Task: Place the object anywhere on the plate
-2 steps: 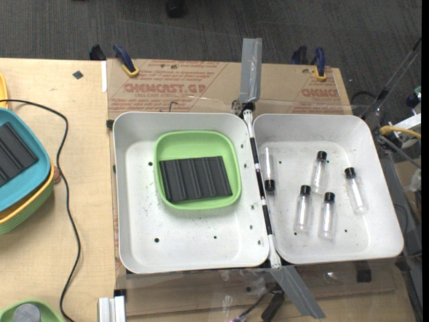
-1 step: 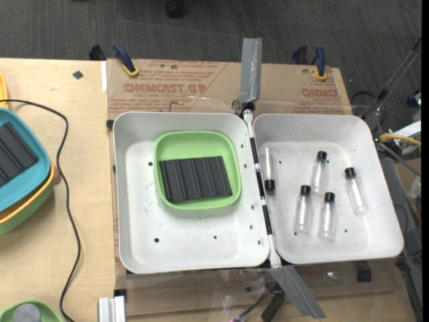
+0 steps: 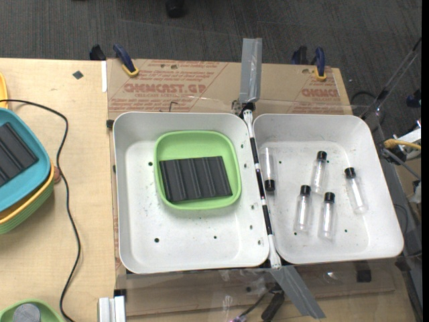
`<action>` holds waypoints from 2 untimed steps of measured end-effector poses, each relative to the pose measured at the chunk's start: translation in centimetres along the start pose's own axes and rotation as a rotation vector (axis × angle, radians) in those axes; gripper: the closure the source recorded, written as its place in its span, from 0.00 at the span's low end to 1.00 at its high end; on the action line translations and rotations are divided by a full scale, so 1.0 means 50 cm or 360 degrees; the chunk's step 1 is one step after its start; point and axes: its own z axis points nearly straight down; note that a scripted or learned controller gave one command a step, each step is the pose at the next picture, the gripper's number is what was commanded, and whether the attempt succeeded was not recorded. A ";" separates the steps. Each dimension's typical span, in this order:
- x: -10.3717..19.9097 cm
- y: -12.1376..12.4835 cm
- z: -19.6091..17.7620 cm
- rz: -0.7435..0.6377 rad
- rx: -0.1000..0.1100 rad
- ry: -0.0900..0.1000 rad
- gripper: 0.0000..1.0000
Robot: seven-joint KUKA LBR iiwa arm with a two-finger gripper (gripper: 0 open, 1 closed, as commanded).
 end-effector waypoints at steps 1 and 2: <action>-0.058 -0.011 -0.024 -0.0004 0.0001 0.0000 0.00; -0.066 -0.012 0.009 0.0002 -0.0001 0.0001 0.00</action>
